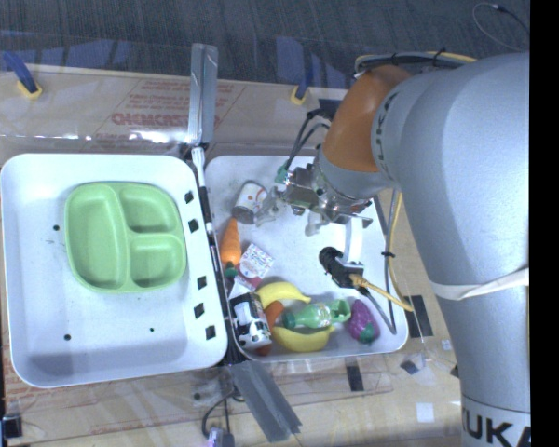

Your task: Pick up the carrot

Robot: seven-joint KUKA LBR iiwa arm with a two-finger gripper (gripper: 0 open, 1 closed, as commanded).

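Note:
The orange carrot [230,242] lies along the left wall of the right bin [391,335], its green end pointing toward the front. My gripper [287,196] hangs over the back of that bin, to the right of and behind the carrot. It is close beside a small tipped silver can [249,201]. Nothing shows between gripper and carrot but bare bin floor.
At the front of the right bin are a pink-and-white packet [256,261], two yellow bananas [285,293], a green bottle [312,317], a purple fruit [361,322] and a dark can [247,320]. The left bin [28,343] holds a green divided plate [126,234].

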